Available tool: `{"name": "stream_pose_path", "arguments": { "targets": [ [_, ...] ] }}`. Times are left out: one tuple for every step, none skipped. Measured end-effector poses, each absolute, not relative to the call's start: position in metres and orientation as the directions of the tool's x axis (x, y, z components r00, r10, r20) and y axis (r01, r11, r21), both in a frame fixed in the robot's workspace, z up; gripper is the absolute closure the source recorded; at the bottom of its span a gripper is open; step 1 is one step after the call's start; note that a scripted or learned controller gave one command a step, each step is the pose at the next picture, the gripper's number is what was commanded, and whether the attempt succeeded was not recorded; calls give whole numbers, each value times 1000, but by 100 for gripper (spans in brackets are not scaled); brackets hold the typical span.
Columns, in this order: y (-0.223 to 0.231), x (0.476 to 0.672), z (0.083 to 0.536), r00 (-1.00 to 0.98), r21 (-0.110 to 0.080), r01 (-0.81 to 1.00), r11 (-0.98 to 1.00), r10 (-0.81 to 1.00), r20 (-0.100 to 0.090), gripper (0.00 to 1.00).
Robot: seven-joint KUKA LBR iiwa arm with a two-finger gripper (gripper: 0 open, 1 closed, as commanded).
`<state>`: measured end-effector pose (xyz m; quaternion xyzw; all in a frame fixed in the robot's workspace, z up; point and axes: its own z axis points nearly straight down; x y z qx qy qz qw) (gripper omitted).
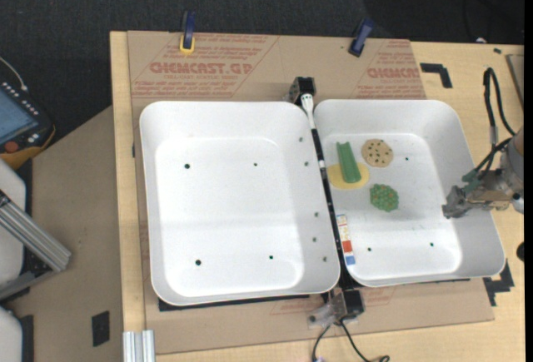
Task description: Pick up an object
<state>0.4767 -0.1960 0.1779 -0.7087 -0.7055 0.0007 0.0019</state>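
The right bin (433,260) holds three small items. A round tan cookie with dark chips (377,153) lies toward its back. A green stick (349,162) rests across a yellow disc (343,177) near the bin's left wall. A bumpy green piece like broccoli (384,198) sits near the middle. My gripper (460,202) hangs at the bin's right side, low over the floor by the rim, about a hand's width right of the broccoli piece. It touches none of the items.
The left bin (166,185) sits beside the right one, a black divider strip (321,169) between them. Cables (493,115) run along the right edge. Clamps (188,34) hold the cardboard at the back.
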Motion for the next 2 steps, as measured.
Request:
{"name": "stream_pose_path", "arguments": {
  "targets": [
    [-119, 523, 163, -7, 3, 1000, 7, 1000, 0, 100],
    [-232, 476, 214, 12, 5, 1000, -12, 1000, -8, 100]
  ]
}}
